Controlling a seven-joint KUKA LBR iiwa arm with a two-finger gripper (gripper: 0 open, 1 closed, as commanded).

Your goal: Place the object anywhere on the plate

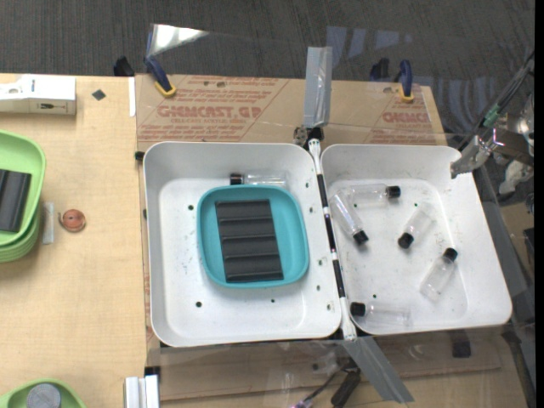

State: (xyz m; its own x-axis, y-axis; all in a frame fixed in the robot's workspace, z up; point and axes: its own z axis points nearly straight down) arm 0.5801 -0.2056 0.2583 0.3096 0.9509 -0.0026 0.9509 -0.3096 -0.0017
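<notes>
A pale wooden bench (76,313) is lying under even light, with dark grey carpet (272,15) stretching beyond its far edge. Printed cardboard (221,104) is sitting on the bench, held by orange clamps (160,82) at its far edge.

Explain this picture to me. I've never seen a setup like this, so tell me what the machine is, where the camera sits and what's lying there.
One fixed camera looks down at a slant on a bench with two shallow white bins. The left bin holds a teal plate with a dark ridged block on it, and one vial lies behind the plate. The right bin holds several clear vials with black caps. The robot arm's metal parts reach in at the right edge; its hand can't be made out, so nothing can be called held.
</notes>
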